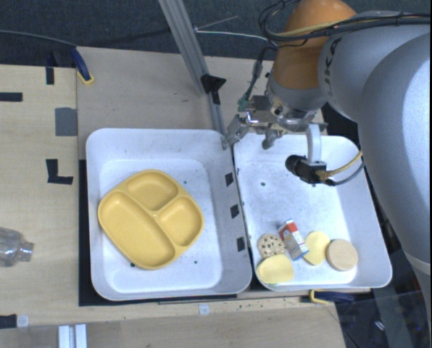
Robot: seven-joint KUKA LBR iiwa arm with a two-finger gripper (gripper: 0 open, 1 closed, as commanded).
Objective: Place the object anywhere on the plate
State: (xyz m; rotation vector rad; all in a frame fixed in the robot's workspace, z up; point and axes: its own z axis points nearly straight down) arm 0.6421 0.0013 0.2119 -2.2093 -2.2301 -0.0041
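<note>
- While the grey KUKA arm [390, 107] filled the upper right of the frame, its orange band sat above the wrist, over the far edge of the right bin [361, 270].
- Left of it, the left bin [104, 147] held the yellow divided plate [151, 217], three compartments, nothing in them.
- At the lower centre-right, the right bin's near end held the candidate objects in a cluster: a round tan disc [341, 254], a pale yellow piece [275, 269], a second yellow piece [317, 246], a chocolate-chip cookie [271, 245] and a small red-and-white packet [293, 238], several touching.
- Smallest, the gripper [270, 125] hung at the bins' shared upper corner, well apart from the cluster; nothing showed between its fingers, and whether they were apart or together could not be told.
- Judged from this, the step was the approach before any pick: nothing had reached the plate.
- Next would call for travel toward the frame's bottom, then a descent on one piece; the disc at the cluster's edge looked easiest.
</note>
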